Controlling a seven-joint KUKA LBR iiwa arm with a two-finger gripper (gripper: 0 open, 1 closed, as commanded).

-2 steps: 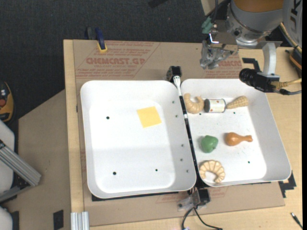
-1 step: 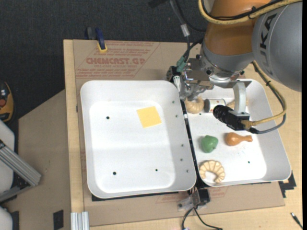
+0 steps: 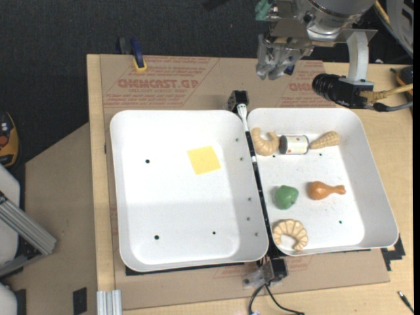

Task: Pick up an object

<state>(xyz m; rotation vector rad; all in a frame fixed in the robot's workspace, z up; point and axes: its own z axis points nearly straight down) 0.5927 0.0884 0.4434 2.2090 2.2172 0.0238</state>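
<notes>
above the right bin's (image 3: 367, 143) far rim, the gripper (image 3: 274, 67) hangs — pointing down, grip unclear — holding nothing visible.

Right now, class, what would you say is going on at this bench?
A grey robot arm reaches in from the right, its end effector poised above the far edge of the bench, over neither bin and with nothing between its fingers. The right bin holds a green piece, an orange drumstick-shaped toy, a small can, a cone and two pale pastry-like pieces. The left bin holds a yellow square. No pick has happened yet.
</notes>
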